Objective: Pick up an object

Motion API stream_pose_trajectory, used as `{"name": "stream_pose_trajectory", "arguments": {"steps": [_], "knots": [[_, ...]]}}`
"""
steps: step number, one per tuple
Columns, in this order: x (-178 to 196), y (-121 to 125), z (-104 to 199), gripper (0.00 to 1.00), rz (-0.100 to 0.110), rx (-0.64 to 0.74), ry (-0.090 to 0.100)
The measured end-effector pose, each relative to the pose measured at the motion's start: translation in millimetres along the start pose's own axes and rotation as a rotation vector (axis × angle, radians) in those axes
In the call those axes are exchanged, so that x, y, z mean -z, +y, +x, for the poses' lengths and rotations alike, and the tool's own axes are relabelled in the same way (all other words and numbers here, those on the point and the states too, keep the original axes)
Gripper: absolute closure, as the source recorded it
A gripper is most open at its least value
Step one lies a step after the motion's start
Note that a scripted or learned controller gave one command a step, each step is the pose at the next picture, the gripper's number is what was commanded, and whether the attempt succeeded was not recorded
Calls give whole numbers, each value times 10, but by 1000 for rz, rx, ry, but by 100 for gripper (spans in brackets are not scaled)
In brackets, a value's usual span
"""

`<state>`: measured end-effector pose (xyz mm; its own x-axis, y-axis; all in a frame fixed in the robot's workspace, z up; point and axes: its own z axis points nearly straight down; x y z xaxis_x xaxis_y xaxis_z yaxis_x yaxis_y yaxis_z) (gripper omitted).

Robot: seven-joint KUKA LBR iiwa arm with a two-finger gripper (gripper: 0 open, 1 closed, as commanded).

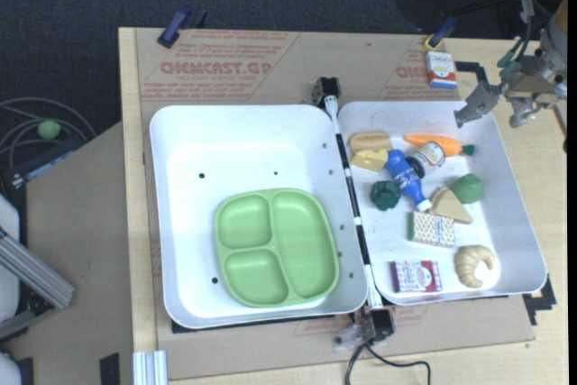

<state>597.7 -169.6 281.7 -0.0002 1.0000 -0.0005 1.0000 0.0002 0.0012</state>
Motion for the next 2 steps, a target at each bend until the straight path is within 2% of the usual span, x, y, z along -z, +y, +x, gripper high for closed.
{"name": "stream_pose_trajectory", "arguments": {"steps": [1, 2], "knots": [[-1298, 242, 319, 0, 6, 1, 3], [-1976, -107, 641, 0, 3, 0, 1]]}}
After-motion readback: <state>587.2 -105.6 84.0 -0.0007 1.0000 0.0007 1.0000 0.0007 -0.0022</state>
